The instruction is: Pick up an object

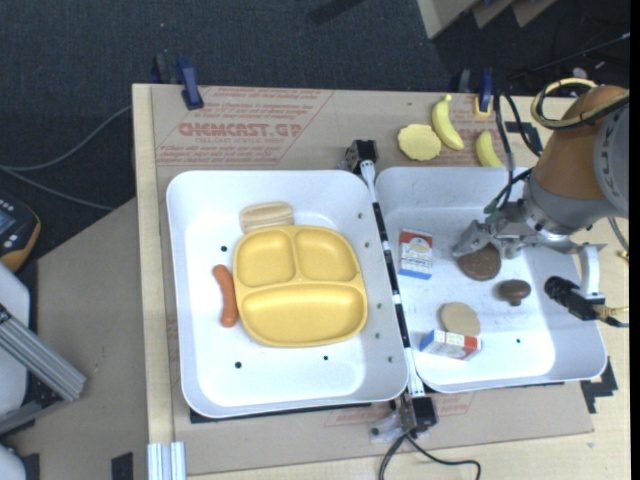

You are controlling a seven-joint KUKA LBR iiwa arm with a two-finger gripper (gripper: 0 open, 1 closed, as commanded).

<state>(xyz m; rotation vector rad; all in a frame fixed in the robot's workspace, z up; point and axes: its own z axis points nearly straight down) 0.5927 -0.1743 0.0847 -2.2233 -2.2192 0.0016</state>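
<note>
**White bins, grey arm: contents at this moment**

White right bin [560, 363], items:
- Brown round disc [481, 264], near the bin's centre, directly under the pincer [487, 247]. Pincer fingers reach down to the disc's upper edge; whether they are spread or pressed together cannot be told, and no grip on the disc is visible.
- Small dark brown lump [514, 291], at 4 o'clock from the disc, just beside it.
- Red-and-white carton [416, 254], at 9 o'clock from the disc, near the bin's left wall.
- Tan oval piece [459, 318], at 6 o'clock from the disc.
- Red-and-white box [451, 343], lying flat, touching the tan oval's lower edge.

White left bin [195, 268], items:
- Yellow divided tray [298, 285], central, three compartments.
- Tan bread slice [266, 214], at the tray's 11 o'clock, touching its rim.
- Orange-red sausage [226, 295], at the tray's 9 o'clock, just beside it.

Desk [160, 148], above the right bin:
- Yellow round piece [419, 142].
- Two bananas [447, 124] [487, 150], at its 3 o'clock.

Arm [580, 158]: grey with an orange band, entering from 3 o'clock.
</note>
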